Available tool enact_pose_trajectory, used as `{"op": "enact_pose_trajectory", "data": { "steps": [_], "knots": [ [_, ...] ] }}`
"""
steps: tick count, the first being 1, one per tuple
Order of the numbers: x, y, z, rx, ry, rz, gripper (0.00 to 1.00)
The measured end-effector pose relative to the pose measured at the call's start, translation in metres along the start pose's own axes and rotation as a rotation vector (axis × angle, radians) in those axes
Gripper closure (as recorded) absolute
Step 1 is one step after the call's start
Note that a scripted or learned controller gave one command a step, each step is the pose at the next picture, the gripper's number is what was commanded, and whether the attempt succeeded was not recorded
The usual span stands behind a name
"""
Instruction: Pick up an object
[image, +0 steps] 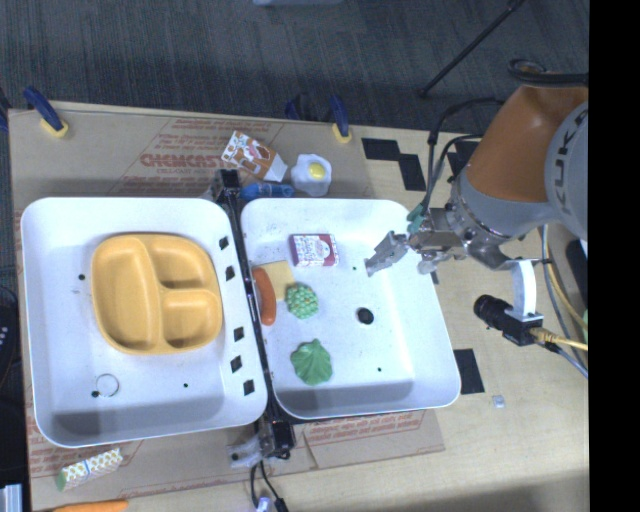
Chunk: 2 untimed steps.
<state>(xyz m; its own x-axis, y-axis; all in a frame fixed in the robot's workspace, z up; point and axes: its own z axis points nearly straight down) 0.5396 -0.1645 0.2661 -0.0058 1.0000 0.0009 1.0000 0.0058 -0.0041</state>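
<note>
Bins sit side by side on a cardboard-covered bench (180, 160) as the grey arm (520, 150), orange-banded above the wrist, reaches in from the right. Its gripper (385, 255) hangs over the upper right part of the right bin (430, 350), with nothing between its fingers; whether they stand open or closed cannot be told from this angle.

Inside the right bin, a small red-and-white carton (312, 250) lies near the top, left of the gripper and apart from it. Below it sits a green bumpy ball (302, 300), with an orange sausage-shaped piece (266, 295) just beside it along the bin's left wall, resting partly on a yellow slice (280, 276). A green leafy toy (312, 362) lies lower down, near the bin's front. A small dark spot (365, 317) marks the bin floor below the gripper.

The left bin (50, 400) holds a yellow divided tray (157, 292). Beyond the bins, on the cardboard, lie a snack packet (245, 153), a blue item (265, 190) and a yellow-and-white object (313, 173).
</note>
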Motion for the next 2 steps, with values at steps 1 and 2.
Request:
{"op": "enact_pose_trajectory", "data": {
  "steps": [1, 2],
  "knots": [
    [0.013, 0.076, 0.076, -0.002, -0.001, -0.219, 0.00],
    [0.054, 0.109, 0.170, -0.007, -0.003, -0.339, 0.00]
  ]
}}
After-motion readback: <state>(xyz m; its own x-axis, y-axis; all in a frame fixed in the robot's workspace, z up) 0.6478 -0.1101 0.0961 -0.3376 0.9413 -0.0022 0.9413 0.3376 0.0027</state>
